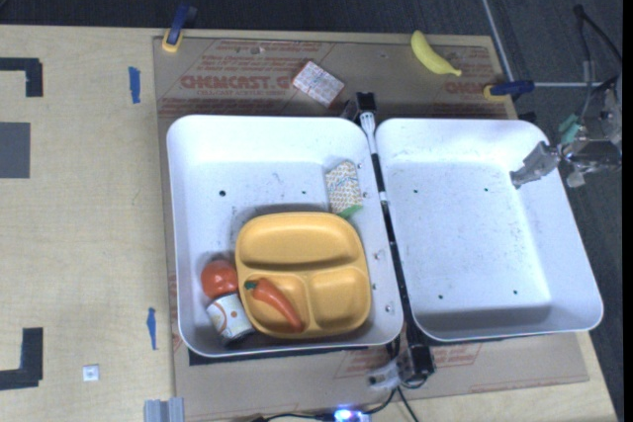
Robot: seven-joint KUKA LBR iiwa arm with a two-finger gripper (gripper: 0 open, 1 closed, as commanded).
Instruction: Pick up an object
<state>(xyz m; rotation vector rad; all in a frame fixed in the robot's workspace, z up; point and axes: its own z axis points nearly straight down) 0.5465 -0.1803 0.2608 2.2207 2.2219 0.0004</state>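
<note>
Two-finger grey metal gripper (542,165) hanging at right edge of right shallow white bin (475,311), over its upper right rim; nothing seen between fingertips, but open vs closed impossible to judge at this res. All candidate objs lying in left shallow white bin (198,153), i.e. well apart from gripper, across the divider to the left and slightly lower in view. Yellow plastic compartment tray (302,257) filling lower half of left bin, long axis roughly left-right. Orange carrot-shaped toy (272,301) resting in tray's lower left compartment, tilted diagonally. Small patterned packet (343,186) just above tray, nearest obj to gripper, probably easiest first target
</note>
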